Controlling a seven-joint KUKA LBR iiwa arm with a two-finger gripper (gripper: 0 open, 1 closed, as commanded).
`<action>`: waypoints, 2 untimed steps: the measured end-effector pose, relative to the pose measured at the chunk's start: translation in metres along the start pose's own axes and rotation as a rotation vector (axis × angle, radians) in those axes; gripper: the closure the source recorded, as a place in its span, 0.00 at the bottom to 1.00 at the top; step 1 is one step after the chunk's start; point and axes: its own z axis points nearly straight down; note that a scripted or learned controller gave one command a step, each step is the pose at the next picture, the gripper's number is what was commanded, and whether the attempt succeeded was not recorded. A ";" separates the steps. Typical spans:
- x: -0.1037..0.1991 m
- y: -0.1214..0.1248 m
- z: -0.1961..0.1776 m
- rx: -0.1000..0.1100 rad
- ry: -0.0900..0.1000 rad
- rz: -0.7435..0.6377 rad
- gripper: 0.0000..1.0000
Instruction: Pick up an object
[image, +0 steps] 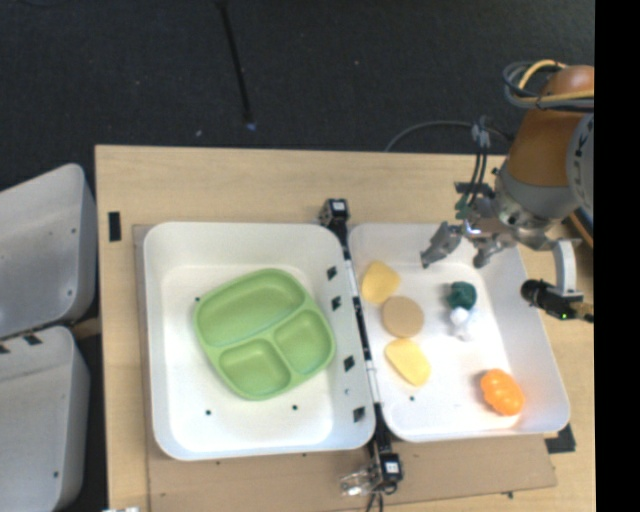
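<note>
Dark floor surrounds a wooden worktop (120, 330) carrying two white bins. At centre left, the left bin (165, 400) holds a green divided tray (264, 332). Right of centre, the right bin (530, 350) holds a yellow piece (379, 282), a tan disc (403, 317), a second yellow piece (409, 361), a dark green and white object (461, 304) and an orange object (501, 391). At the upper right, the pincer (461, 248) hangs released above the bin's upper part, its fingers spread and grasping nothing.
</note>
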 end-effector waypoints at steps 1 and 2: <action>-0.005 0.004 0.061 0.004 -0.001 0.003 0.00; -0.006 0.004 0.113 0.003 -0.001 0.007 0.00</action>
